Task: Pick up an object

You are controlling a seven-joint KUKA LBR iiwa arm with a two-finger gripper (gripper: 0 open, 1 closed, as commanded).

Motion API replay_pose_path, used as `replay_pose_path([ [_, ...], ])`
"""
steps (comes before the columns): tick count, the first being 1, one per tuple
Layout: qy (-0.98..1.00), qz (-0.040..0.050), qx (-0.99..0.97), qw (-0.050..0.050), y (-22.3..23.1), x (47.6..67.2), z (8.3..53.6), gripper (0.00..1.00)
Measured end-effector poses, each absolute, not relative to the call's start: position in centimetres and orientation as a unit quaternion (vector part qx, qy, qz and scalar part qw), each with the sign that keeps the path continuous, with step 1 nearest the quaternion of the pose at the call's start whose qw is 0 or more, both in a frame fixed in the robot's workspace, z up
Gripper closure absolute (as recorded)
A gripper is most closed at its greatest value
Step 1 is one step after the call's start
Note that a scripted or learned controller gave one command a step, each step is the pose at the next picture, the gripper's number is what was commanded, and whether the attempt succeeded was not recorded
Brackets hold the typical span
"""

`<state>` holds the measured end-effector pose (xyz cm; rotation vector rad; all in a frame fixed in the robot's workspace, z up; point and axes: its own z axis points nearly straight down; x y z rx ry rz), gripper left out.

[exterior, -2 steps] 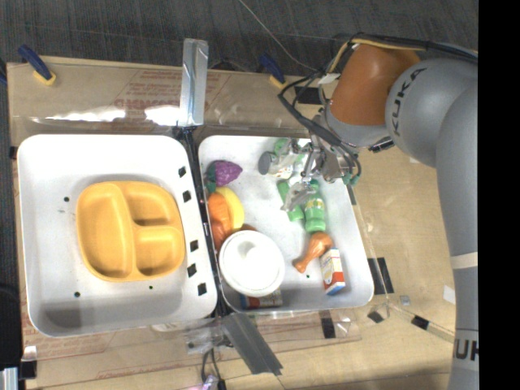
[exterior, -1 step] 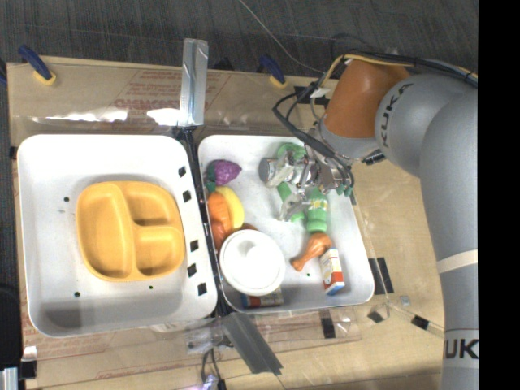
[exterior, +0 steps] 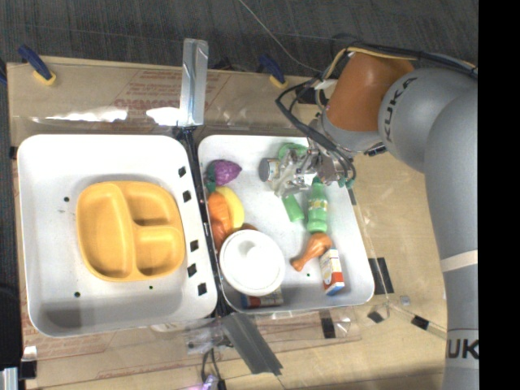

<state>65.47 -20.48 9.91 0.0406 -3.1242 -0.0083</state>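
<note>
A KUKA arm (exterior: 422, 120) reaches from the right into the right bin (exterior: 244, 146), its gripper (exterior: 299, 169) low over a cluster of green toys at the bin's far edge; whether the fingers are spread or closed cannot be told from above, and nothing is visibly held. The likeliest targets lie right there: a green bottle (exterior: 318, 208) and a smaller green piece (exterior: 292, 206) just beside it, both touching or nearly touching the metal tip. A clean pick seems to call for centring on one item alone, since the two sit close together and a straddling grasp could push both aside; the bin wall nearby leaves little room. The wrist bends down sharply, orange band (exterior: 364, 92) above it, forearm sloping off right. Elsewhere in the bin sit a purple toy (exterior: 223, 171), a white bowl (exterior: 253, 261) and a drumstick toy (exterior: 312, 251); the left bin (exterior: 49, 218) holds a yellow divided tray (exterior: 130, 227).
</note>
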Motion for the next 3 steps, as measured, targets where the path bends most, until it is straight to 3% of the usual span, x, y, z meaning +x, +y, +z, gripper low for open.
replay_pose_path([
  [1,-0.998,0.001,-0.066,-0.007,-16.2,66.0,22.8,1.0],
  [2,-0.998,0.001,-0.063,-0.005,-16.1,66.0,23.4,1.0],
  [3,-0.993,0.0008,-0.114,-0.003,-14.9,64.6,28.1,1.0],
])
